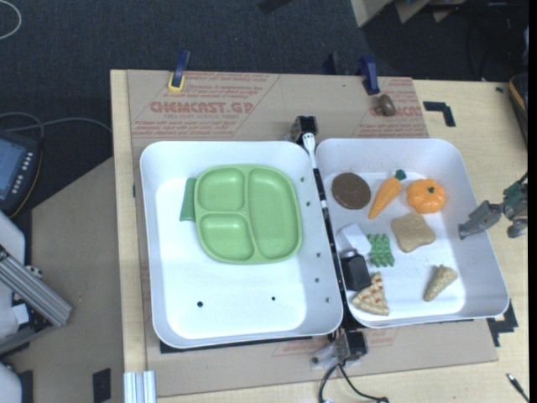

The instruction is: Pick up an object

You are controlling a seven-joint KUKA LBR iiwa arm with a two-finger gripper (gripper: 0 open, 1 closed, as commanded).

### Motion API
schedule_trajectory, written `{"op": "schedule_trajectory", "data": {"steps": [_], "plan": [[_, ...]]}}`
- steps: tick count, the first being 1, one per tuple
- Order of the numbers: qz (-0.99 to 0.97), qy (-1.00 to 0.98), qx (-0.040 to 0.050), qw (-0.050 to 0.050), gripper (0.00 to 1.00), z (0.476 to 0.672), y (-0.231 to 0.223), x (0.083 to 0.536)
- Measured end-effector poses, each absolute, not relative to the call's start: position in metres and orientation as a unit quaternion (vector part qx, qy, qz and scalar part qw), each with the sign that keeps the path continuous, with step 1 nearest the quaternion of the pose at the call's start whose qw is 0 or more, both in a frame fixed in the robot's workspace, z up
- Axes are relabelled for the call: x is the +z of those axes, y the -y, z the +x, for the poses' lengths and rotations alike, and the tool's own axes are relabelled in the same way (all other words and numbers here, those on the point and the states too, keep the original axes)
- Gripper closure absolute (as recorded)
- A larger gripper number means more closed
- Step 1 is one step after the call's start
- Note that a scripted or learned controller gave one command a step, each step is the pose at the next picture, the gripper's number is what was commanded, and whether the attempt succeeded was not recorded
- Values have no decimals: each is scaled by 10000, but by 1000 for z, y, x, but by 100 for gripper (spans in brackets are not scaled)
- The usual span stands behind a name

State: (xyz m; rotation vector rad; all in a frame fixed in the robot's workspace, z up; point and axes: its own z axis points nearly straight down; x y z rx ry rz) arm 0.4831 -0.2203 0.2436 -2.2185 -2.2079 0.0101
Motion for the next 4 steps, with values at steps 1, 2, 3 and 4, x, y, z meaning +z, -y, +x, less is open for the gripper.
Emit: {"op": "schedule_trajectory", "data": {"steps": [1, 2, 3, 4], "plan": [[-7071, 7071, 1, -3, 0, 486, 220, 250], [-7072, 7070, 7, 21, 0, 495, 222, 200], [-7072, 7070, 8, 31, 0, 491, 215, 140], [-7073, 7069, 9, 34, 0, 490, 214, 86]]}}
